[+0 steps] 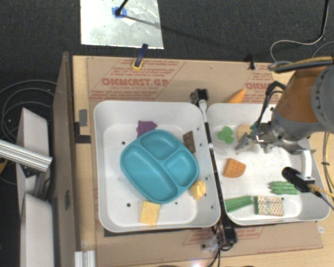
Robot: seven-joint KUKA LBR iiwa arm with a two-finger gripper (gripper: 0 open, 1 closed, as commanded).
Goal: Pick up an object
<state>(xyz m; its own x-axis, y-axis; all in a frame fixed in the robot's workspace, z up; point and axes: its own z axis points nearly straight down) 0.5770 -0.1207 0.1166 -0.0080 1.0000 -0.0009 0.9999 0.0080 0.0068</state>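
In the left bin (pixel 112 144) little is at risk: the teal divided plate (pixel 158 166) lies across its middle, half covering a purple piece (pixel 146 127) toward the far edge. That piece is too hidden to name, and the brown block (pixel 189 142) rests against the plate's rim. Two yellow chunks sit by the near edge, a squarish one (pixel 150 212) and a smaller one (pixel 198 190) beside the wall between the bins. In the right bin (pixel 267 166) the likely targets crowd the far left corner: a green leafy toy (pixel 226 134) and, just beside it, a pale beige lump (pixel 243 131) that is hard to identify. The end effector (pixel 255 142) hangs low right next to that lump, and I cannot tell whether it is spread or pressed together, or whether it touches anything. The danger, as I judge it, is a close that lands beside the lump or nudges it into the green toy, leaving nothing caught. Another risk is a grab that catches both and drops one on the lift. The orange wedge (pixel 234 168) lies nearer the middle, clear of the others and an easier pick. Along the near edge lie a long green vegetable (pixel 238 203) and a speckled packet (pixel 270 206). Toward the right edge is a green pod-like toy (pixel 284 188), and the arm's wrist hides the bin floor behind it.
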